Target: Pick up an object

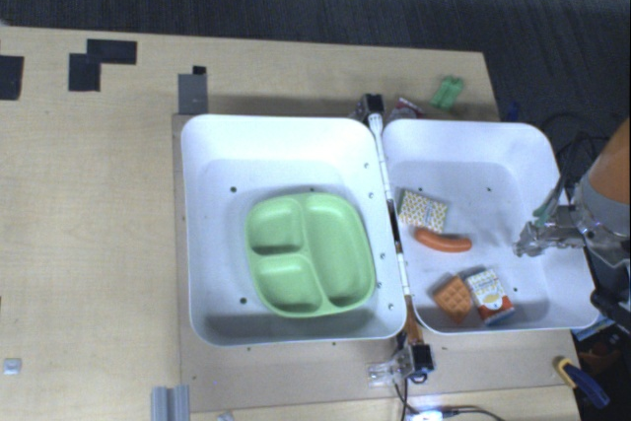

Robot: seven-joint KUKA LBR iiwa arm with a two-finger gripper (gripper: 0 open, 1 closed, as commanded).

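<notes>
Pale wooden bench, 2 white bins. In the right bin, the gripper hangs at 3 o'clock, its spread unreadable. The hot dog lies centre; it should come down squarely over it.

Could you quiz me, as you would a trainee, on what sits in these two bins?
1. True or false: the green divided plate lies in the left bin.
2. Which item lies nearest the gripper? A) hot dog B) waffle C) green plate
3. Fill in: the small carton touches the ____.

Key: 1 true. 2 A. 3 waffle; both sit in the right bin, near its front edge.
</notes>
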